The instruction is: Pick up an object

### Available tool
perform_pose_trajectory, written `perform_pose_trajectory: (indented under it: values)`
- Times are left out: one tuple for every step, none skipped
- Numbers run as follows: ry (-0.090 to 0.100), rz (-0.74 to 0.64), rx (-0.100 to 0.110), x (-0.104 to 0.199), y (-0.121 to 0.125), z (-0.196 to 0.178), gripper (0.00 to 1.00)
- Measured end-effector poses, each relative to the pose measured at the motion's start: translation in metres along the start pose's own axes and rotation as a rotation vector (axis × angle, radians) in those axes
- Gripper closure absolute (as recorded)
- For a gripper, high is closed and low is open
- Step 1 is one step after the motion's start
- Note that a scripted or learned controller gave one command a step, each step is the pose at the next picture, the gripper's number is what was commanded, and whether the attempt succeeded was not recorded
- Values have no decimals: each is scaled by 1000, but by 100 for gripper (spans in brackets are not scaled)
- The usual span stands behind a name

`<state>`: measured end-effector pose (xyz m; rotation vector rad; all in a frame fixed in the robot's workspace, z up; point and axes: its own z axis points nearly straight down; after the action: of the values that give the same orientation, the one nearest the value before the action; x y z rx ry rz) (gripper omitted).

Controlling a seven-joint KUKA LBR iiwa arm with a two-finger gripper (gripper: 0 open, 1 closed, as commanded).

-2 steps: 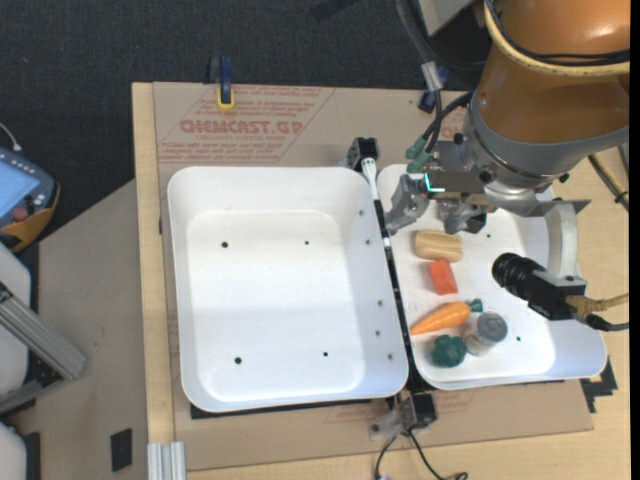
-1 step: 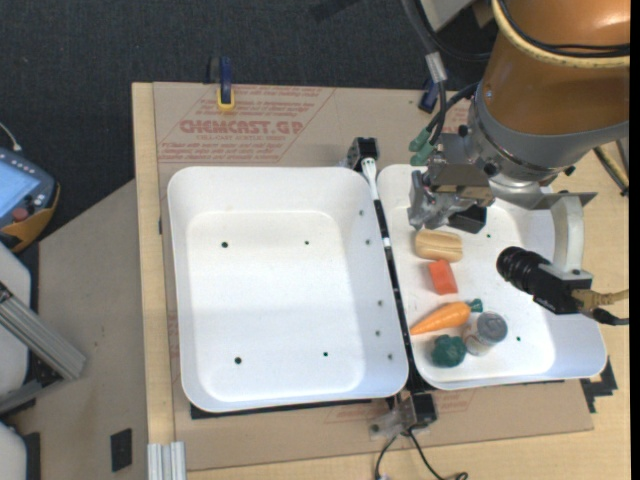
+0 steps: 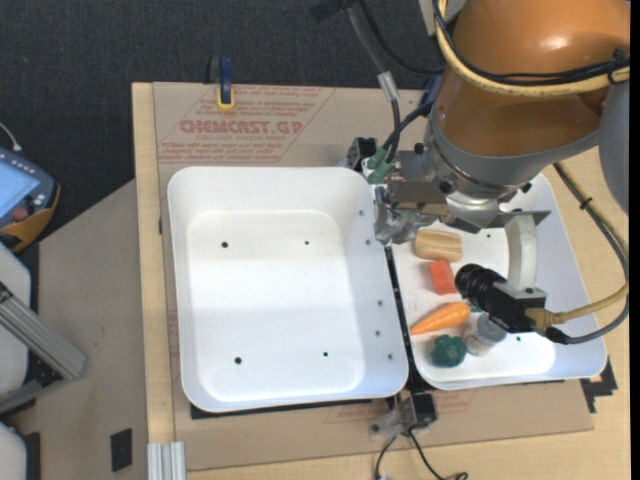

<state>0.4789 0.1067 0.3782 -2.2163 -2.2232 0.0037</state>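
The right bin [image 3: 575,353] holds several small objects. A tan block [image 3: 438,244] lies near the bin's left wall, with a red-orange block [image 3: 441,275] just below it. An orange carrot [image 3: 440,318] and a green ball [image 3: 449,350] sit toward the front. A white curved piece [image 3: 521,253] lies to the right. My gripper [image 3: 396,220] hangs low over the bin's upper left part, just left of the tan block. The big orange and grey wrist hides the back of this bin.
The left bin [image 3: 270,288] sits beside the right one, their walls touching at the middle. A black fitting with a hose [image 3: 497,298] lies across the right bin, beside a small grey object [image 3: 483,334]. A blue clamp [image 3: 225,81] grips the cardboard's far edge.
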Motion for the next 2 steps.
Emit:
perform_pose_trajectory:
  values:
    - [4,-2,-13,41,1,-81,100]
    - [-5,5,13,39,-1,68,100]
